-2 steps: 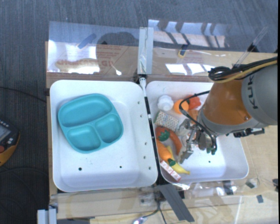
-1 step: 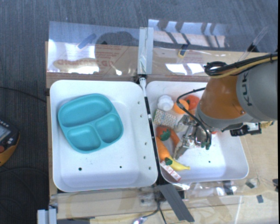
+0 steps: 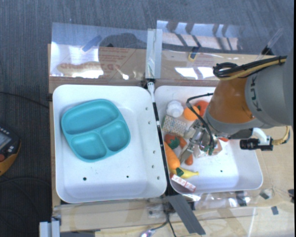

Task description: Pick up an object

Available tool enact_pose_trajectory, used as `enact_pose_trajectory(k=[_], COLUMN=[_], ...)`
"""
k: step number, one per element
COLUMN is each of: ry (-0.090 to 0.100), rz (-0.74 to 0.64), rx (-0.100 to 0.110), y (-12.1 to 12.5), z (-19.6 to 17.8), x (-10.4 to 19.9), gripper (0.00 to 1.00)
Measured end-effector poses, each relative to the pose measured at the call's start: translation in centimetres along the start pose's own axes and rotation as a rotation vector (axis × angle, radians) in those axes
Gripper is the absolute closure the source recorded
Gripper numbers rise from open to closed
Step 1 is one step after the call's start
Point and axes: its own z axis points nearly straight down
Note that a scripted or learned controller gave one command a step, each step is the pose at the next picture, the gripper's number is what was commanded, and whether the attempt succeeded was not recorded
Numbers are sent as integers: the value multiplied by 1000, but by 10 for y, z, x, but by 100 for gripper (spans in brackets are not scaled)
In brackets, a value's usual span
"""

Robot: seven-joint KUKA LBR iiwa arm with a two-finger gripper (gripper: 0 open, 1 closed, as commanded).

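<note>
We judge the pick not yet done: nothing shows lifted. The arm [image 3: 237,102] reaches over the right bin [image 3: 241,174], its pincer [image 3: 200,141] low among the clutter; we cannot tell how it stands or whether it has anything. Left of that bin, the other bin [image 3: 138,177] holds a teal tray [image 3: 94,129]. Inside the right bin lie a carrot [image 3: 171,158], a banana [image 3: 185,172] and a white cup [image 3: 174,107].

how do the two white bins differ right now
The left bin holds one thing, a teal divided plate lying flat; the right bin holds a clutter of small toy foods, including a carrot. The gripper is down in the right bin, not the left. Both are shallow and white.
</note>
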Motion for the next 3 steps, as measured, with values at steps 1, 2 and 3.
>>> enact_pose_trajectory(k=[1, 2, 3], ry=[-11, -13, 3], rz=[43, 224, 327], rx=[-2, -6, 1], y=[-8, -25, -15], z=[-1, -2, 0], x=[11, 29, 14], gripper=[0, 0, 0])
